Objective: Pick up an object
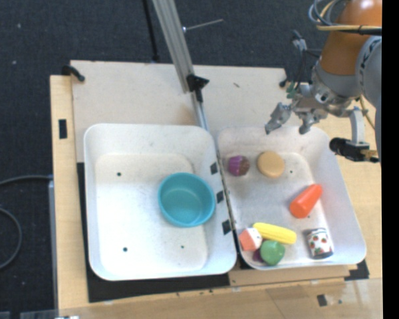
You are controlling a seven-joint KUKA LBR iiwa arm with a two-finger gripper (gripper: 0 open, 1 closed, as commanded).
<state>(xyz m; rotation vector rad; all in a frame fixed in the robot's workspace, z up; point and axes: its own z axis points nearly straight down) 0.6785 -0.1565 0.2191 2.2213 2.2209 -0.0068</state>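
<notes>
My gripper [289, 123] hangs open above the far rim of the right bin [332, 178], its two fingers spread and nothing between them. Below it in that bin lie a tan round object [271, 164] and a purple ball [237, 165]. Further toward the front are an orange cylinder [306, 201], a yellow banana-like piece [275, 232], a green round object [272, 252], a red and white block [250, 238] and a small printed can [318, 242].
A blue bowl [186, 199] sits in the left bin [120, 171], close to the divide between the bins. A slanted metal pole [179, 52] rises from behind the bins' junction. The arm's grey body and orange band [349, 35] stand at the upper right.
</notes>
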